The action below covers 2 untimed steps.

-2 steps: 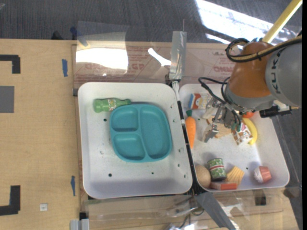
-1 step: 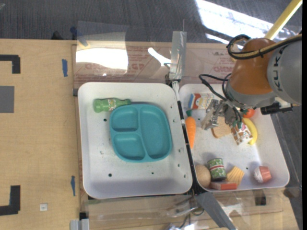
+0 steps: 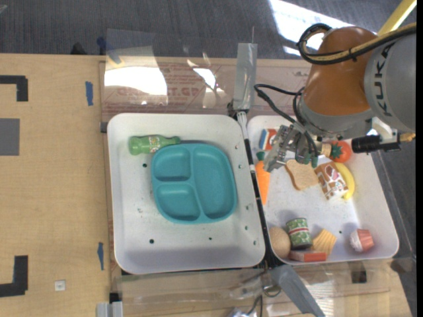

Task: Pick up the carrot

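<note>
The carrot is a slim orange piece lying along the left wall of the right bin, pointing toward the front. My gripper hangs over the back left part of that bin, just behind and to the right of the carrot's top end. Its fingers stand apart and nothing sits between them. The orange-banded wrist covers the bin's back edge.
A toast slice, a banana and a small patterned box lie right of the gripper. A can, an egg and cheese sit near the front. The left bin holds a teal divided plate and a green bottle.
</note>
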Each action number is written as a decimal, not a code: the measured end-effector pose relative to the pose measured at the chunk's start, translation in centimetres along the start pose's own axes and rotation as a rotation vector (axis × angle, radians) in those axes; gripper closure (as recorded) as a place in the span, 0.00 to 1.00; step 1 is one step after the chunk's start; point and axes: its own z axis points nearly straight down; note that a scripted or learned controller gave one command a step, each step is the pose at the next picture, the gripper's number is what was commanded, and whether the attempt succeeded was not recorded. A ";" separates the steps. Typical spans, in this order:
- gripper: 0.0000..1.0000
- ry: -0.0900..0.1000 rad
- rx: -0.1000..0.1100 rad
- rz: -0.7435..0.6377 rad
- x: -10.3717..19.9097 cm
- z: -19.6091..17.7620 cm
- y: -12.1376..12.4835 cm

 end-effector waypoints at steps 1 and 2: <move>1.00 0.005 0.002 0.194 3.5 -3.5 7.7; 1.00 0.012 0.005 -0.052 7.8 -1.4 14.6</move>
